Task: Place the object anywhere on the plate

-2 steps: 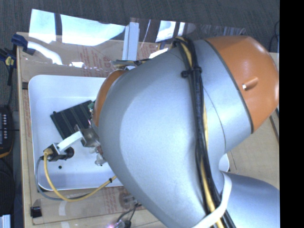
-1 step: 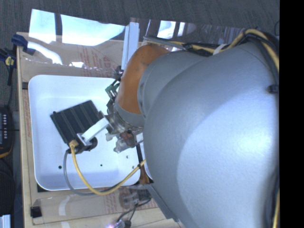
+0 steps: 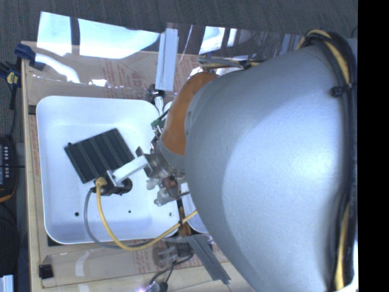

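Since the grey arm [image 3: 267,163] sits closest to the lens and blocks most of the scene, read everything off the gripper [image 3: 161,184], which hangs below the orange band [image 3: 182,120] over the inner edge of the left bin [image 3: 55,114]. Can't tell if it's released or clenched; the tip is a clutter of bright metal, nothing visibly held.

A white bar [image 3: 126,172] runs outward from the gripper to a small black fitting [image 3: 115,187] with a yellow cable [image 3: 100,221] looping off it. I read that as tooling, not cargo.

Just past that bar's outer end: a dark ribbed slab [image 3: 97,154], flat on the bin floor, skewed to the walls. Taking it as the object. Its nearest corner is right at the bar; contact or not, can't say.

Handling guess: stiff, thin, light, not fragile. Lying flat, there's little edge to get under. Best bet is pinching across the short width at mid-length, pads on the long edges; the ribs should resist slip. A corner grab would likely let it swing.

Worktop [image 3: 91,260] beyond the bin carries only tape and glare.
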You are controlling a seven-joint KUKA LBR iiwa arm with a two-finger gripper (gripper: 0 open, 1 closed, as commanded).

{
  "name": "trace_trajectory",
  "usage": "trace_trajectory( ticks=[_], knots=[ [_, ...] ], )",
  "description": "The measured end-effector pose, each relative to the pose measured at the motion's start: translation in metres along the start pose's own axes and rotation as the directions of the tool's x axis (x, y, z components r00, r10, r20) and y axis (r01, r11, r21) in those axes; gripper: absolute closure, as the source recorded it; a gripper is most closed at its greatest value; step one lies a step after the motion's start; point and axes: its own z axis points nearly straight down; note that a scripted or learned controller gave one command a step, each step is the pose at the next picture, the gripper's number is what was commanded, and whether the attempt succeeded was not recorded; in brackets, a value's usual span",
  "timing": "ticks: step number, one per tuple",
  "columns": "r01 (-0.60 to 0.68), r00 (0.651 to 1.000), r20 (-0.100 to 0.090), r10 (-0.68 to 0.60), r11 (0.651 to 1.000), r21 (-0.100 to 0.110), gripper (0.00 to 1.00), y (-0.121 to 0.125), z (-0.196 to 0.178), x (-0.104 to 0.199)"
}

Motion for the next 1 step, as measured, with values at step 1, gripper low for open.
trace_trajectory(
  ticks=[1],
  knots=[
    [-0.027,1.000,-0.001,0.027,1.000,0.000,1.00,-0.0310,0.1043,0.0073]
  ],
)
